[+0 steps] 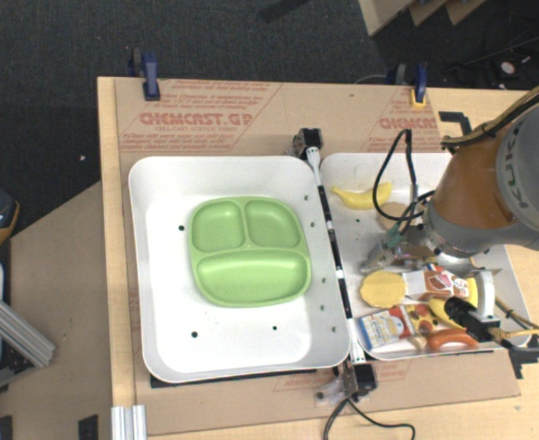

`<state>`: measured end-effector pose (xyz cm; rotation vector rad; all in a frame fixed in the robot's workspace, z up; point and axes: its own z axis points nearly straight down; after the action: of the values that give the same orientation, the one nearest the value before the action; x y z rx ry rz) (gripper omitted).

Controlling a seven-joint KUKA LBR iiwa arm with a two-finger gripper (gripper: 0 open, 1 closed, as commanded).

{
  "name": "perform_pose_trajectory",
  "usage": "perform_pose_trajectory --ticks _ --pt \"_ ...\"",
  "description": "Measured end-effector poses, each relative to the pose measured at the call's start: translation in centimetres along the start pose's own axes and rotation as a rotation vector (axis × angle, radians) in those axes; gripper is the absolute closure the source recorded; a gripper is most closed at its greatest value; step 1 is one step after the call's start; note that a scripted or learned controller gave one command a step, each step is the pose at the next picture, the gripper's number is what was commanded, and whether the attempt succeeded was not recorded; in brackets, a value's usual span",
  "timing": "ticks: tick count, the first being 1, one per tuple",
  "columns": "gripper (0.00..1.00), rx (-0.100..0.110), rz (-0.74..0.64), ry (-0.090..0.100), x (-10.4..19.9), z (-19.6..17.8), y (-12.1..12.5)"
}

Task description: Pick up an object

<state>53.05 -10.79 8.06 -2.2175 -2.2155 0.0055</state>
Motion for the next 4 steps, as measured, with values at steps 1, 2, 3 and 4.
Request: perform_pose_trajectory --ticks 1,2,3,4 --pt "0.00 -0.014 -0.001 -0.006 -4.9 -0.5 6.8" --pt "1.00 -0.012 -0.001 -0.004 -4.7 -1.6 6.6" --pt "0.00 -0.010 -0.001 -0.003 -4.7 -1.5 6.5" --pt "0.00 -0.003 -0.003 0.001 1.3 -0.4 1.1"
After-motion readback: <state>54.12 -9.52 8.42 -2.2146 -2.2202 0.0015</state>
